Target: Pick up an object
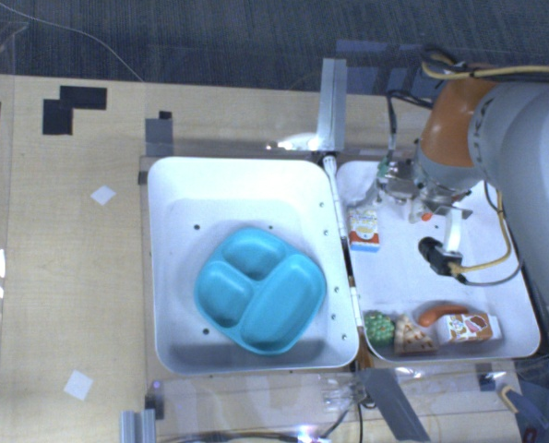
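A: Where is the arm [495, 127]?

B: It comes in from the right over the right bin [495, 298], with its orange band above the bin's far edge. The gripper [412, 192] hangs over the far part of that bin, toward its left wall.

A: Are its fingers spread or closed?

B: I cannot tell; the wrist and its fittings hide them from above. Nothing can be seen between them.

A: What lies in the right bin?

B: A small carton [364, 228] with a red lower part lies against the left wall, just beside and below the gripper. Along the near edge sit four things in a row: a green cluster [379, 326] in the near-left corner, a speckled tan piece [410, 336] next to it, an orange piece [434, 314] just behind, and a packet [465, 327] with a white and orange label toward the near-right corner. They lie close together, some touching.

A: And the dark thing in the middle?

B: A black cable end [437, 255] with a yellow cable looping off to the right, hanging from the arm above the bin floor.

A: The left bin [173, 192]?

B: It holds a blue tray [260, 289] with three compartments, lying flat and turned at an angle, nearer the bin's near-right corner than its far-left one.

A: What carries the bins?

B: A pale wooden bench [62, 275], with black marks near its far-left corner.
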Controlling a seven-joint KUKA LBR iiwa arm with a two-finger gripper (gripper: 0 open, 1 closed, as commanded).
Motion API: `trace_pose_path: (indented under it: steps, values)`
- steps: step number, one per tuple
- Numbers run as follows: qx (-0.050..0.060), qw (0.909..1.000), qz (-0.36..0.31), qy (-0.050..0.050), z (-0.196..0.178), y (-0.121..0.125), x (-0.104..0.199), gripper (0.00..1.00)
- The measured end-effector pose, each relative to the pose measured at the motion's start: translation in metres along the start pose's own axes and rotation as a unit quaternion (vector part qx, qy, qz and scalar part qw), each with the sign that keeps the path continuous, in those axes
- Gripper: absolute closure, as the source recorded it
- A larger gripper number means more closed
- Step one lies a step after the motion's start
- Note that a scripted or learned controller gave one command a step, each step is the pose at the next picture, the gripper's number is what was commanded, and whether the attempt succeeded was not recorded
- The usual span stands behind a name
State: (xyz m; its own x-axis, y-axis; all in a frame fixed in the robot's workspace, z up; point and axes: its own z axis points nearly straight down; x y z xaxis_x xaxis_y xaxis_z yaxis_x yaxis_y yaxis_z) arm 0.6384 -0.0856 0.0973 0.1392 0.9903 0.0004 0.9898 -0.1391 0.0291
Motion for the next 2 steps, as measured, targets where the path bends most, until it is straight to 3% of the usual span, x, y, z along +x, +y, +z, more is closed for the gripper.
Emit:
trace_pose_path:
  steps: [1, 2]
  values:
    - [0.000, 0.9943, -0.106, 0.000, -0.0002, 0.0027, 0.0029, 0.00]
    - [0.000, 0.9705, -0.241, 0.001, -0.0019, 0.0012, -0.0013, 0.00]
